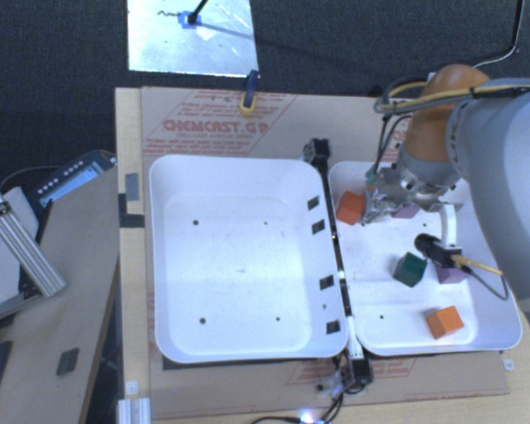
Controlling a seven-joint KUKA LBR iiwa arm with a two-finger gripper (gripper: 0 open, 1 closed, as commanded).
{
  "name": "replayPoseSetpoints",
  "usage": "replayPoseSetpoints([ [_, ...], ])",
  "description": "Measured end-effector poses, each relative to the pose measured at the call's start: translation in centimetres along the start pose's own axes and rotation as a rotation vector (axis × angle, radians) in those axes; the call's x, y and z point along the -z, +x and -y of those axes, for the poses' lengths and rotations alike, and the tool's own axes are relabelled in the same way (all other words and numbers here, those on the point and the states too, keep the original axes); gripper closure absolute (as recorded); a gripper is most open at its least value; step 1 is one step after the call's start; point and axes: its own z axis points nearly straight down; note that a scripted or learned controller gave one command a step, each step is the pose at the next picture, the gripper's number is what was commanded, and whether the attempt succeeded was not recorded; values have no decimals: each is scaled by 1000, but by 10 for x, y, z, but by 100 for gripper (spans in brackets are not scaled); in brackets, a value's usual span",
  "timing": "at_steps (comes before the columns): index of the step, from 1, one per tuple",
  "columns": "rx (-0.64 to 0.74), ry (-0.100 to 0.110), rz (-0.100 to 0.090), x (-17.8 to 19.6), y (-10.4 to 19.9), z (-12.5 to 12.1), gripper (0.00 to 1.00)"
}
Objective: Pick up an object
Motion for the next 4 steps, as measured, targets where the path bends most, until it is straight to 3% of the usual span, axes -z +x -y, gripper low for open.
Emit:
replayPoseSetpoints([
  [1,-7,40,0,-6,1,-12,100],
  [4,-7,38,0,-7,1,-11,100],
])
